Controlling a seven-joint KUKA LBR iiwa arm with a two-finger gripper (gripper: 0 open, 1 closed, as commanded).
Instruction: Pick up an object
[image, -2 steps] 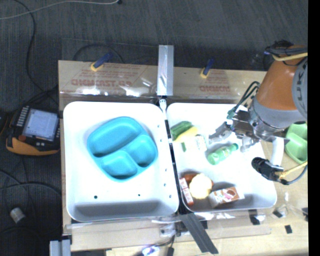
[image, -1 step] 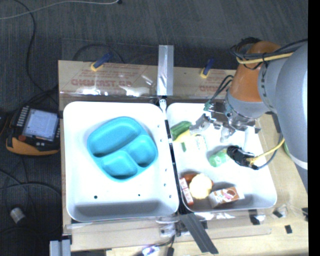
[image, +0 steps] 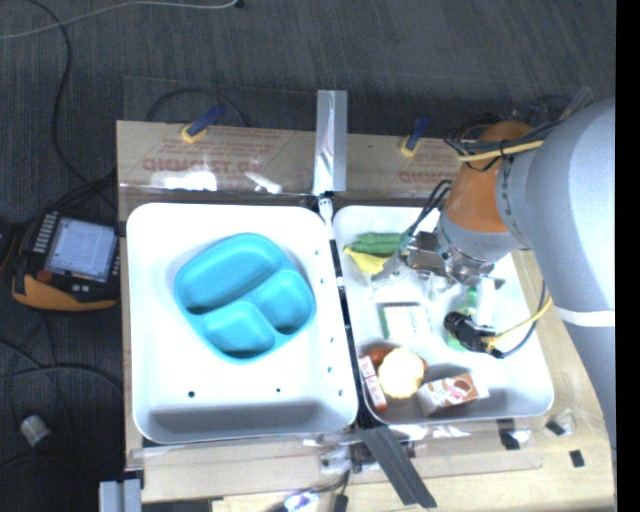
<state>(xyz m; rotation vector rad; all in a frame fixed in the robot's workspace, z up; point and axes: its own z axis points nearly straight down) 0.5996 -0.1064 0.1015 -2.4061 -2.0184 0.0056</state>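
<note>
- Two white bins side by side; L bin (image: 165, 400), R bin (image: 522, 372), with a metal divider strip between them.
- L bin: one blue tray (image: 240, 295) w/ compartments, lying roughly mid-bin and turned at an angle.
- Arm (image: 565, 190) comes in from the right over the R bin's far-right corner, with the orange band (image: 476, 200) above the wrist.
- Gripper (image: 437, 268) sits low over the far part of the R bin. Can't tell if it's spread or closed, and nothing is seen held in it.
- Green item (image: 380, 243) is at the far-left of the R bin, just left of the gripper. Yellow item (image: 364, 262) is touching it on the near side.
- White pack (image: 403, 321) w/ green print lies flat mid-bin, near side of the gripper and apart from it.
- Round pale-yellow ball (image: 401, 372) is near-left in the R bin. Red item (image: 371, 385) is tucked against its left, by the bin wall.
- Small carton (image: 447, 392), orange-brown and white, lies on its side just right of the ball, close to the near wall.
- Off the bench, far left on the floor: handheld pendant (image: 65, 258) w/ screen.
</note>
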